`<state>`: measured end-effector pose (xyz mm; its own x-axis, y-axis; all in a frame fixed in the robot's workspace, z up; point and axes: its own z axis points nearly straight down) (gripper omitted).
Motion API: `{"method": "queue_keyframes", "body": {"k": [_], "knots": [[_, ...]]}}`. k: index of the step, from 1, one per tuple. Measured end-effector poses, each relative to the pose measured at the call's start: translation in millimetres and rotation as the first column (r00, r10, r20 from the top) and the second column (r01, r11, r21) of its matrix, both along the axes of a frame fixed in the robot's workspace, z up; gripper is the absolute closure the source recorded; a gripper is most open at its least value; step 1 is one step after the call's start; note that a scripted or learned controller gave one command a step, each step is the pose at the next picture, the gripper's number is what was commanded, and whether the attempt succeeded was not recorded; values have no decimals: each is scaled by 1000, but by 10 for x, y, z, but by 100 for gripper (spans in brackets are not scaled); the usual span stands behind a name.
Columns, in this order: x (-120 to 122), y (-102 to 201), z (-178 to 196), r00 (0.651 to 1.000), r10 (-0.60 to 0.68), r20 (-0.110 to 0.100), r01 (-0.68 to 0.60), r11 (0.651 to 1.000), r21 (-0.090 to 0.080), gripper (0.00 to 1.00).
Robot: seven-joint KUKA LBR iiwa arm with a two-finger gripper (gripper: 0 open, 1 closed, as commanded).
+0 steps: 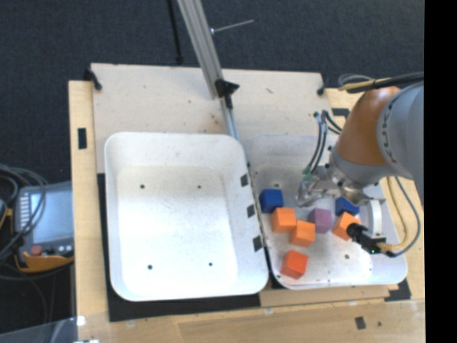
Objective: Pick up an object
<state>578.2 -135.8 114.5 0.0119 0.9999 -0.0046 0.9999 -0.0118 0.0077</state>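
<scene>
Several small cubes lie in the right bin [285, 152]. A blue cube [270, 200] sits furthest left, with an orange cube [284, 219] and a second orange cube [303, 233] just below it. A third orange cube [294, 263] rests near the front rim. A purple cube [323, 220] lies directly under my gripper [316, 194], which hangs low over the bin's middle. To the right, another blue cube [347, 206] and an orange cube [347, 225] are partly hidden by the wrist. I see nothing held.
The left bin [178, 213] sits beside the right one, their rims touching. A slanted metal pole [203, 41] runs from the top down to the bins' shared edge. Cables [321, 138] trail from the wrist. A control pendant [43, 224] lies off the bench at left.
</scene>
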Motion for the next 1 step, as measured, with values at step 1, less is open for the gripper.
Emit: {"method": "queue_keyframes", "body": {"k": [1], "knots": [[-1,-31,437,1000,6,-2,-6,1000,4,100]]}}
